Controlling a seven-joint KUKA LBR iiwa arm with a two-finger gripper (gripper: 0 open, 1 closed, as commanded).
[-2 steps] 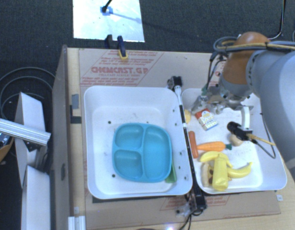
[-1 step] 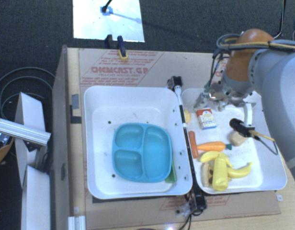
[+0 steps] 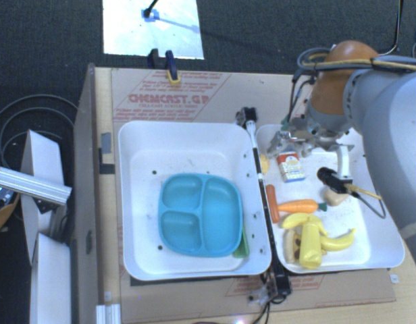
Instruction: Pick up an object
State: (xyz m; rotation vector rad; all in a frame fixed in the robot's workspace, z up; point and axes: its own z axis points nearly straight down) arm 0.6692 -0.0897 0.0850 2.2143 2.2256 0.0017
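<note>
Half-hidden green item (image 3: 242,246) under blue tray (image 3: 200,214)

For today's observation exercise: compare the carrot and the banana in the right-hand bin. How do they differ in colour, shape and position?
The carrot is orange and straight; the banana is yellow and curved. The carrot lies nearer the middle of the right bin, beside the divider, while the banana lies closer to the bin's near edge, next to a yellow bottle. Both are toy foods lying flat in the same bin.
</note>
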